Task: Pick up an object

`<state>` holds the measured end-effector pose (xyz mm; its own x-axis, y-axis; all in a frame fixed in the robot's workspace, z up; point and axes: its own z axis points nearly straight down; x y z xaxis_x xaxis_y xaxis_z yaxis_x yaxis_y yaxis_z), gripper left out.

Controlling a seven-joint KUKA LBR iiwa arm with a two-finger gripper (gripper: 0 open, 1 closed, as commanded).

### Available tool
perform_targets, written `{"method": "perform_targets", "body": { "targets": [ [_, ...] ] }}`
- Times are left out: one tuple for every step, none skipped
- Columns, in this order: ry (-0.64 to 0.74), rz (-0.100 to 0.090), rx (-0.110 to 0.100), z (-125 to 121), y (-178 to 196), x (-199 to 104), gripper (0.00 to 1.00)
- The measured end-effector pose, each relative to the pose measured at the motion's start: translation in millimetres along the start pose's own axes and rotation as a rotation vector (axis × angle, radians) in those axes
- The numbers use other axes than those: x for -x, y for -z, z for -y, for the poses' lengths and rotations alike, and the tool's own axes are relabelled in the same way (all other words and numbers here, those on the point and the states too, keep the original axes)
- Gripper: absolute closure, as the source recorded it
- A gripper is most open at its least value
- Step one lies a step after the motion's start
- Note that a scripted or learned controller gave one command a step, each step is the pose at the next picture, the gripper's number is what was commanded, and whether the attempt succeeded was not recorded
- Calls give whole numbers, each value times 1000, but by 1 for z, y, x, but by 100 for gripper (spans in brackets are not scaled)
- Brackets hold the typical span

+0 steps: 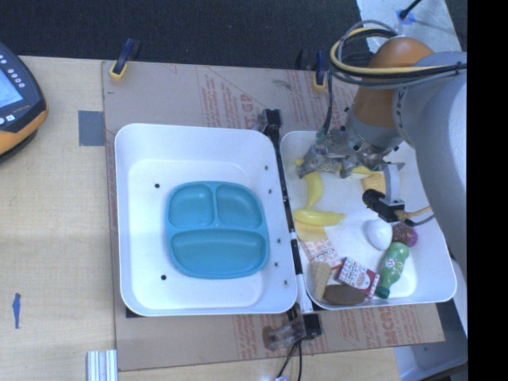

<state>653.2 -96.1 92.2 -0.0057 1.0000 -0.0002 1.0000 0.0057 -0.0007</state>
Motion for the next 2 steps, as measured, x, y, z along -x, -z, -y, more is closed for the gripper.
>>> {"method": "perform_targets", "body": {
  "targets": [
    [3, 0, -4, 1, 11, 1, 100],
    [2, -2, 5, 47, 106, -47, 100]
  ]
}}
